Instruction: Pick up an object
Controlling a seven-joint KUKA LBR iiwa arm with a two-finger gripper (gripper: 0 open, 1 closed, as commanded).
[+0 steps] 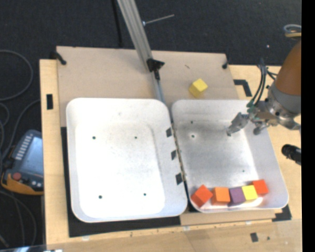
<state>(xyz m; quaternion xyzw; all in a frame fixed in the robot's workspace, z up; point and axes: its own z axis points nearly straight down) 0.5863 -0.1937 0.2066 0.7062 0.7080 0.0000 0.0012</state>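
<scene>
Bench with two white bins; end effector (pixel 245 124) over right bin (pixel 220 156), grip state unclear. Cube row (pixel 231 194) toward near rim, well apart.

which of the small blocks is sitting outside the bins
The yellow foam cube on the tan board behind the right white bin. The other five blocks line that bin's near edge.

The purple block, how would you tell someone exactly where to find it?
Start at the right white bin, the one below the robot's hand. Along its near edge sits a row of small blocks. The purple block is the middle one, with an orange block on its left and a yellow block on its right; it is the only purple thing there.
</scene>
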